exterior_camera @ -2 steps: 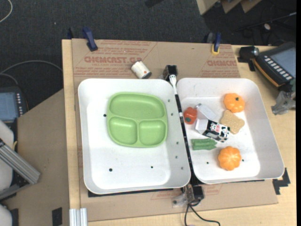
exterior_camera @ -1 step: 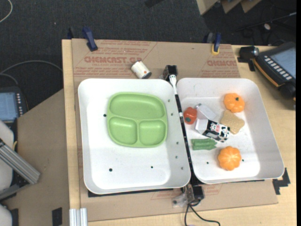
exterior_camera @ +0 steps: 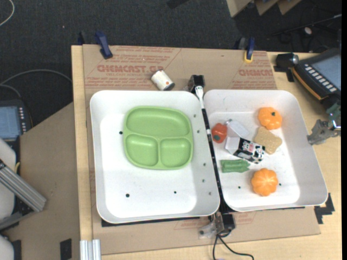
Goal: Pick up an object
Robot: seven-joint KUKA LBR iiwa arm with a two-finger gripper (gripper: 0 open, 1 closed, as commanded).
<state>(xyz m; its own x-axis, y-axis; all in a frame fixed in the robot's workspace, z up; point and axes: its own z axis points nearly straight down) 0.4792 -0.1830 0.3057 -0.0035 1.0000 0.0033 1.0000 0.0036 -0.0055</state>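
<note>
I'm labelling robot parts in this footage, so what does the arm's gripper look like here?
The gripper appears as a small, angular piece in light grey with a metallic look, just outside the right bin. A darker grey block sits directly above it at the view's right edge. It is too small to make out any markings, cables or finer shape.

Bench point(exterior_camera: 135, 64): brown board, red lettering printed along far edge. Two shallow white bins side by side on it, touching along middle: left bin point(exterior_camera: 108, 199), right bin point(exterior_camera: 303, 188). Small white cylinder point(exterior_camera: 162, 80) lies on board just behind left bin. Blue clamp point(exterior_camera: 103, 45) at far left edge, second clamp point(exterior_camera: 249, 50) at far right.
</note>
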